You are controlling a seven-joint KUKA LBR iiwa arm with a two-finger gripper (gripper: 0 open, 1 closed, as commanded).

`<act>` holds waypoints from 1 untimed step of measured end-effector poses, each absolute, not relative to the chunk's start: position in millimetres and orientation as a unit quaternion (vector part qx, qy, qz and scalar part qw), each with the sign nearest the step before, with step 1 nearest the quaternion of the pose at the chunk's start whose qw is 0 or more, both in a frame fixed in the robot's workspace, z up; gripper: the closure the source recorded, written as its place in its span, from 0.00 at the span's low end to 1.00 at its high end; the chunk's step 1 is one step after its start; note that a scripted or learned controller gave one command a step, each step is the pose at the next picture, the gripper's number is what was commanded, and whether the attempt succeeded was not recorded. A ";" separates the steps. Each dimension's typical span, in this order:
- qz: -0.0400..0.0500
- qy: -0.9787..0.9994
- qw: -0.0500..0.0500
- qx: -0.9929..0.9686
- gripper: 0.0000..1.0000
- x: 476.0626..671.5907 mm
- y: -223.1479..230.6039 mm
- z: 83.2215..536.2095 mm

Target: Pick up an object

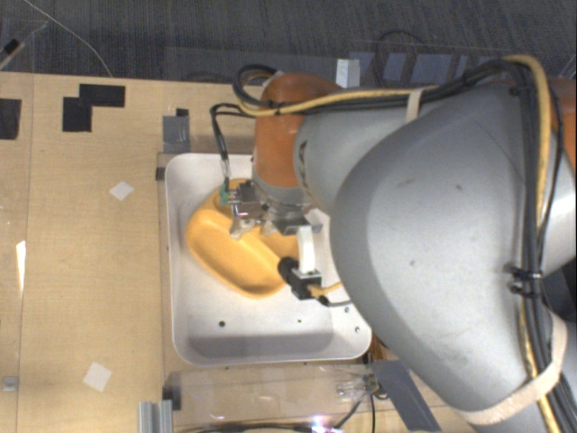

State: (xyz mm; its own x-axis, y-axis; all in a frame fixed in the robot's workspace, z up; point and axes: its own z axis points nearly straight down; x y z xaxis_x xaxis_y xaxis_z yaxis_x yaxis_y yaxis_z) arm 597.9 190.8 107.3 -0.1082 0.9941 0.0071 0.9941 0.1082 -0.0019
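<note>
Jaws of the gripper (242, 216) sit low over a yellow object (230, 253), their spread impossible to tell from above. It lies in a white bin (261, 336) on the wooden worktop (81, 278).

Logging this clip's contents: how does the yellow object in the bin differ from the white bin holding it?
The yellow object is rounded and bulging; the white bin is flat-floored with a low raised rim. The yellow object is bright yellow, the bin plain white with small dark dots. The object is partly covered by the tool at its upper end, while the bin's lower floor lies open. Both have smooth surfaces.
</note>
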 end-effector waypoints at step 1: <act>-0.003 -0.743 0.002 -0.670 1.00 581.3 176.0 110.7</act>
State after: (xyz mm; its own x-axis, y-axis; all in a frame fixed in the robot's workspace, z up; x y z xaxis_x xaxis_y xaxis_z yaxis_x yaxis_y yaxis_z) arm 581.3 176.0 110.7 -0.1031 0.9946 0.0076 0.9947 0.1031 0.0022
